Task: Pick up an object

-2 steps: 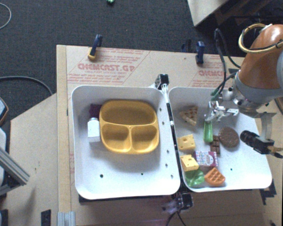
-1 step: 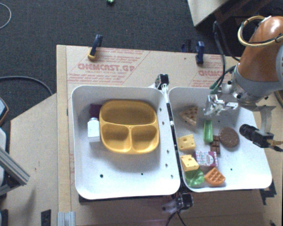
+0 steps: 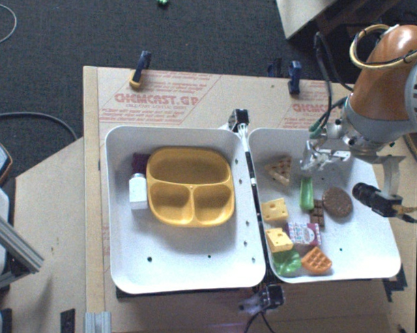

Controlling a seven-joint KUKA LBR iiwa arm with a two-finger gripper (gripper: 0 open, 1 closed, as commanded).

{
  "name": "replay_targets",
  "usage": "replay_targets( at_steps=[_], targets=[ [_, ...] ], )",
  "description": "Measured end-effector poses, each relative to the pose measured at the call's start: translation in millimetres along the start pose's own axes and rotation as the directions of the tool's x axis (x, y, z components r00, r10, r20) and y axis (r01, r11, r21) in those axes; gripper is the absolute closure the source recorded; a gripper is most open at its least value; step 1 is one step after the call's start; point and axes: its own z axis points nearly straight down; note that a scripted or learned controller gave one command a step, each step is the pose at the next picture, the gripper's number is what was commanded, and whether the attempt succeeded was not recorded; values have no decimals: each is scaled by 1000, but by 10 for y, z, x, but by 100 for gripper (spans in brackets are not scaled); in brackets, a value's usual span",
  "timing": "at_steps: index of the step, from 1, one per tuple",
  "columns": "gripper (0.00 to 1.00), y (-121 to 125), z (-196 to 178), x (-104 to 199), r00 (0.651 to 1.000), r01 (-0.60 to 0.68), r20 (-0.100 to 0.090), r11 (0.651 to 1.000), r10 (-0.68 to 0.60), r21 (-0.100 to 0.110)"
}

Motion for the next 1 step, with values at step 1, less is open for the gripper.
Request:
replay_targets(
  at_steps=[1],
  targets=[
    [100, -119, -58, 62, 1000, 1, -3, 1000, -1, 3]
  ],
)
